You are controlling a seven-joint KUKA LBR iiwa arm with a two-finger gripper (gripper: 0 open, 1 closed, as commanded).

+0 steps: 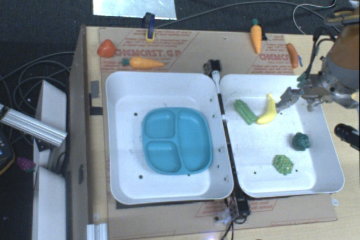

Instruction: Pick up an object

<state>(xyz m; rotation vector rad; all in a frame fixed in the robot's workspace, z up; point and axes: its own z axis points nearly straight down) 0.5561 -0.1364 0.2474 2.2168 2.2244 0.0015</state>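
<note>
The right bin (326, 166) holds a yellow banana (268, 112), a green pickle-like piece (244, 111) beside it on the left, a dark teal lump (300, 141) and a bumpy light-green piece (283, 163). My gripper (298, 101) hangs over the bin's upper right part, just right of the banana's top end. It is open, and nothing sits between its fingers. The left fingertip (284, 99) is close to the banana, though I cannot tell if they touch.
The left bin (121, 121) carries a blue divided plate (177, 139). On the cardboard behind the bins lie a carrot (256, 36), a second carrot (145, 63), a red-orange piece (106, 48) and an orange piece (292, 54). A clamp (149, 28) stands at the back edge.
</note>
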